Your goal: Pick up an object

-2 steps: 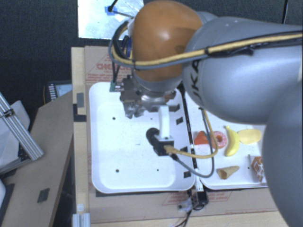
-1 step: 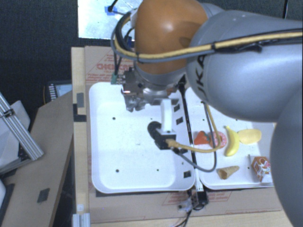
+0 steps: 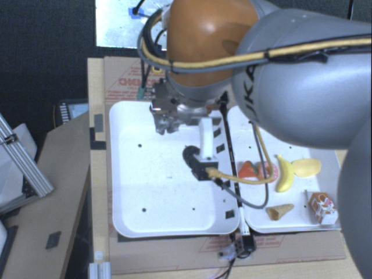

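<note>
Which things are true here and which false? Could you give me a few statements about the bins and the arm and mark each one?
1. The banana lies in the right bin. True.
2. The gripper hangs over the right bin. False: it is over the far part of the left bin.
3. A tan cone lies near the right bin's front edge. True.
4. The small red and white box lies in the left bin. False: it sits in the right bin, near its front right corner.
</note>
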You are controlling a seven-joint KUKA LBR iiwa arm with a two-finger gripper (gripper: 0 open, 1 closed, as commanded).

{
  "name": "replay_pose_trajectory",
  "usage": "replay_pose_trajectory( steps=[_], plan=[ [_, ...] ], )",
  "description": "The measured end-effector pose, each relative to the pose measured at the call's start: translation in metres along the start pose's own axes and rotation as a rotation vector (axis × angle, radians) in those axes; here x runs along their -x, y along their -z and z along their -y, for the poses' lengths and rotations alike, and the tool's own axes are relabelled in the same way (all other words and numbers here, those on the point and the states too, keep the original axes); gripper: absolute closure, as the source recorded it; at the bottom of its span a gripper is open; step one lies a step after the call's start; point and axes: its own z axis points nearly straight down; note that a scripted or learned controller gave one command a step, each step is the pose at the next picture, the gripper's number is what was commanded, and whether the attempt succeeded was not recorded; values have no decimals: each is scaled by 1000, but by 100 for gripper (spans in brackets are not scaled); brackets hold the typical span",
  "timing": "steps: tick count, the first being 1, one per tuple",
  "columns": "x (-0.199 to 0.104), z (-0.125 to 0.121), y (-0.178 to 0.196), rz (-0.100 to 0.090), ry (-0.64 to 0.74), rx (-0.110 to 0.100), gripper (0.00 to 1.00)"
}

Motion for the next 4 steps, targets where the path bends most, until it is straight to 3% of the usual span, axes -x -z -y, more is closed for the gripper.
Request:
replay_pose_trajectory(
  steps=[4],
  plan=[
    [1, -3, 42, -5, 6, 4, 100]
  ],
)
